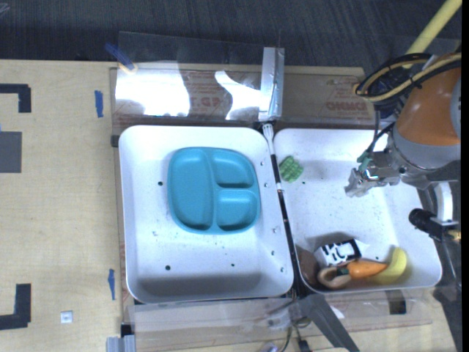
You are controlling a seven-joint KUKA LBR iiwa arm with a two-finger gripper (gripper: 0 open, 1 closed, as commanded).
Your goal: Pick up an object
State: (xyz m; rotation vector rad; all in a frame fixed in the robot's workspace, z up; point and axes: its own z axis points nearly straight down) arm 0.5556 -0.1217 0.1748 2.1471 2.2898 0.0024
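- Camera view, near end of right bin point(410, 281): banana point(396, 264), carrot point(364, 268), black-and-white object point(338, 251), all clustered, untouched.
- Middle: gripper point(360, 182) hangs over bare floor, nothing visibly between its tips; clenched or released, cannot tell.
- Far corner: green object point(291, 169) alone.
- Left bin point(139, 218): blue tray point(214, 189).
- Judgement: pick not yet made.

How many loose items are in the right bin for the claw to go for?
5 that I can tell: a green piece near the bin's upper left, and a near-edge cluster of black-and-white item, carrot, banana and brown ring. The pile may hide more.
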